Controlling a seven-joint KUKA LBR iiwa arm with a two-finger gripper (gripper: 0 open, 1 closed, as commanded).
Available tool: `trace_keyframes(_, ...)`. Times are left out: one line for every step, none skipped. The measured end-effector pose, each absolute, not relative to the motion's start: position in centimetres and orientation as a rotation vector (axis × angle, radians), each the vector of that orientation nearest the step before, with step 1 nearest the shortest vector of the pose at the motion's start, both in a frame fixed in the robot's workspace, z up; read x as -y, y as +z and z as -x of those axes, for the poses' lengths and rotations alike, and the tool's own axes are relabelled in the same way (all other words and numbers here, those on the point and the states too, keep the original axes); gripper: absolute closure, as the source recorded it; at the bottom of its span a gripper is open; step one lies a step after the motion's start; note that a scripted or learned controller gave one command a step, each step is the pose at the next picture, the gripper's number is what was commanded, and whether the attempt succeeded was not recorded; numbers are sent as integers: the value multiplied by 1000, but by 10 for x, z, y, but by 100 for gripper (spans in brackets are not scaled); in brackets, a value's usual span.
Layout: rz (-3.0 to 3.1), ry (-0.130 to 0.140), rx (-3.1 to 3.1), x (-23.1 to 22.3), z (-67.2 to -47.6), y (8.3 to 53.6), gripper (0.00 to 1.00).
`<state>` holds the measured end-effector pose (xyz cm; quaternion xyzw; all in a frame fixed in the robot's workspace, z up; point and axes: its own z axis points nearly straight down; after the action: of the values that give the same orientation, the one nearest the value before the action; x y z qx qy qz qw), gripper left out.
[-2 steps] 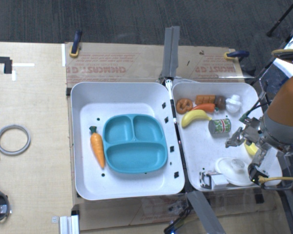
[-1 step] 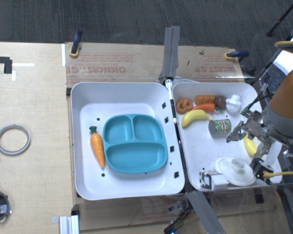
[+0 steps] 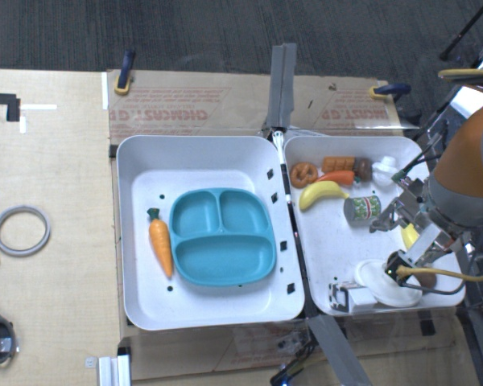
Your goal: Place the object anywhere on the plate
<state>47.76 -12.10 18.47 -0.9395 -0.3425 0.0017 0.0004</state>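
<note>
A blue divided plate (image 3: 223, 236) lies in the left bin (image 3: 137, 296) with nothing on it. An orange carrot (image 3: 161, 244) lies on the bin floor just left of the plate, touching its edge or nearly so. My gripper (image 3: 390, 218) hangs low over the right side of the right bin (image 3: 322, 256), just right of a green-labelled can (image 3: 362, 208) lying on its side. A small yellow piece (image 3: 410, 236) shows just below the gripper. I see nothing held in the gripper.
Along the right bin's far wall lie a pretzel (image 3: 303, 172), a banana (image 3: 322, 193), a small carrot-like piece (image 3: 339, 178), a brown item (image 3: 362, 167) and a white one (image 3: 384, 168). White objects (image 3: 378, 286) sit at its near right corner. A grey ring (image 3: 19, 230) lies on the bench.
</note>
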Motion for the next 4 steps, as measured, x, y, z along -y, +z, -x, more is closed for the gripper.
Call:
trace_keyframes(3030,10,820,110,-476,162,0)
trace_keyframes(3028,16,826,110,-476,169,100)
trace_keyframes(3028,17,826,110,-476,169,0)
trace_keyframes(3026,23,830,110,-477,177,100)
